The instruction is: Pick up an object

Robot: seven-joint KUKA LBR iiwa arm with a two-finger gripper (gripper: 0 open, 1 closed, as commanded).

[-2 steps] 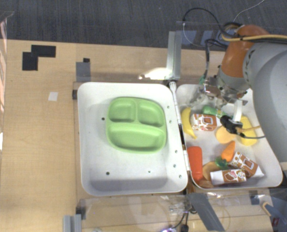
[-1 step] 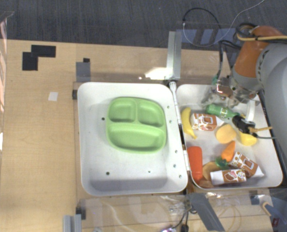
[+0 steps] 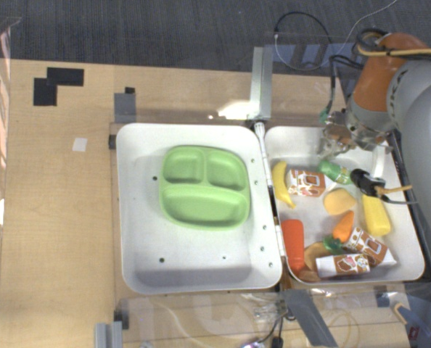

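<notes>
While poised over the bin [image 3: 295, 142], held the tool [image 3: 339, 140] just above a bottle [image 3: 334, 170]; open or closed, impossible to tell. Probably risked slipping off that round bottle, or snagging the pouch [image 3: 306, 183] beside.

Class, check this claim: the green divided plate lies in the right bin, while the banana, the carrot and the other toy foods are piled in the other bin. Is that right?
One detail is wrong. The camera view shows the green divided plate in the left bin, not the right. The banana, the carrot and the other toy foods are piled in the right bin.

green tray [image 3: 204, 187], yellow banana [image 3: 281, 183], white bins [image 3: 128, 216]
</notes>
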